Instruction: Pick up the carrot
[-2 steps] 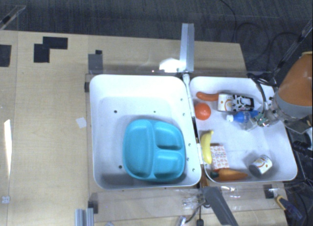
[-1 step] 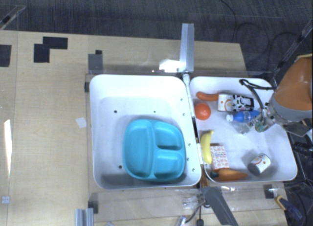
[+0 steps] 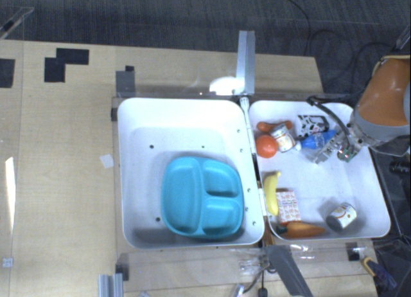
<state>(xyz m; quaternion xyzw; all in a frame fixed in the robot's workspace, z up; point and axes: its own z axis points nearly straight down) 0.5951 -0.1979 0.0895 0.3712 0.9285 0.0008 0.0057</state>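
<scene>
Carrot [image 3: 306, 229] alone by one banana [image 3: 271, 193], two cans [image 3: 341, 216], one blue plate [image 3: 203, 195]; tool [image 3: 326, 152] state unclear.

Carrot [image 3: 304, 229] lies in the right bin [image 3: 379, 186]; tool [image 3: 324, 152] hovers well apart.

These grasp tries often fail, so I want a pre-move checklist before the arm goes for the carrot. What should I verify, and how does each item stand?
1. Carrot in view, lying at the near edge of the right bin: ok.
2. Gripper over the carrot: not ok, it sits at the bin's far side by a blue object.
3. Carrot between the fingers: not ok.
4. Room around the carrot: not ok, a snack packet and banana lie close.
5. Finger opening: cannot tell.
</scene>
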